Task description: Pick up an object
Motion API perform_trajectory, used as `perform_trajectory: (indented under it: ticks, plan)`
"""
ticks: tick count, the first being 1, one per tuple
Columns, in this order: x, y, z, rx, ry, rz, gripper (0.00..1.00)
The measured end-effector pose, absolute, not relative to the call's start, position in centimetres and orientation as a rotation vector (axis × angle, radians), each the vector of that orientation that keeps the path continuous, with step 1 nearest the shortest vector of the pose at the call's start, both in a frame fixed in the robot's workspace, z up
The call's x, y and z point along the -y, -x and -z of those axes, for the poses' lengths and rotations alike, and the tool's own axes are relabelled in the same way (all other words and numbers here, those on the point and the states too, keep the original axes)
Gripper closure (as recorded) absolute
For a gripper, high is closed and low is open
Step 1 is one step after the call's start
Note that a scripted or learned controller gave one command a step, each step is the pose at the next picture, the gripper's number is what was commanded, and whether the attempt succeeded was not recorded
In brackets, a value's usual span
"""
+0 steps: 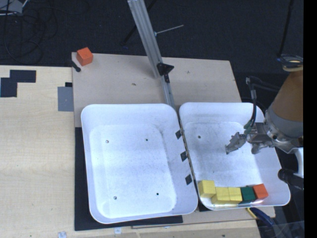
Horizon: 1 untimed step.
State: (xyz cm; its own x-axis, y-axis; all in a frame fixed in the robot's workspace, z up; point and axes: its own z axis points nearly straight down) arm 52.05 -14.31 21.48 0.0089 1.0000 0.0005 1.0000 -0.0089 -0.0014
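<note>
my arm [290, 100] enters from the right and reaches over the right bin [218, 114]. my gripper [237, 144] hangs above the bin's middle right area, fingers pointing left. whether the fingers are apart or together, i cannot tell; nothing shows between them.

the blocks lie in a row along the near wall of the right bin. from left to right: yellow block [207, 188], a second yellow block [229, 195] touching it, green block [247, 194], red block [260, 191]. the row is packed, each block touching the next. my gripper is well apart from this row, farther back in the bin.

the left bin [94, 118] sits just beside the right bin, the two rims touching along the centre. a slanted metal rail [147, 36] runs from the top of the view down to the join between the bins. an orange cube [84, 56] rests on the tabletop [119, 78] at the far left corner, well apart from both bins.
</note>
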Motion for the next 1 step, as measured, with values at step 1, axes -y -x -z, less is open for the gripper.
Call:
perform_trajectory:
  ticks: [1]
  plan:
    - [11.76, -58.79, -25.69, 2.23, 2.22, 0.005, 0.0]
